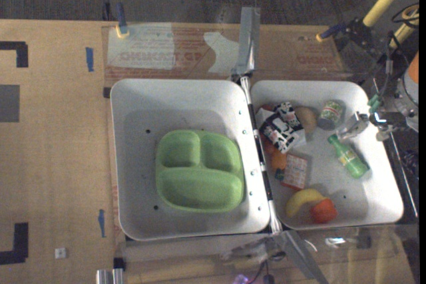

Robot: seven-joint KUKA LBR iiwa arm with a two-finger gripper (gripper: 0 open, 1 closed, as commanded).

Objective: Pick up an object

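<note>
Reading labels first, we find little that is legible: the cardboard sheet (160, 50) behind the bins carries a pale line of print that is too washed out to make out. In the right bin (386, 203), the small red-and-white packet (297, 173) has markings too small to read. The black-and-white patterned pouch (283, 128) shows blotches but no words we can resolve. The grey-green can (331, 114) has a label that is only a blur.

The gripper (365, 122) hangs over the right bin near its right wall, just above the cap end of the green bottle (349, 157). We cannot tell whether it is released or clenched, and nothing is visibly held in it.

The objects to pick from all lie in the right bin. The pouch, a tan roundish item (306, 118) and the can sit along the far side. An orange item (277, 159) and the packet press against the left wall. A banana (302, 200) touches a red fruit (324, 211) near the front. The bottle lies tilted, apart from the rest, with bare floor around it and between it and the right wall.

The left bin (130, 143) holds a green divided plate (200, 169) near its middle, with open floor on every side. The two bins meet rim to rim.
</note>
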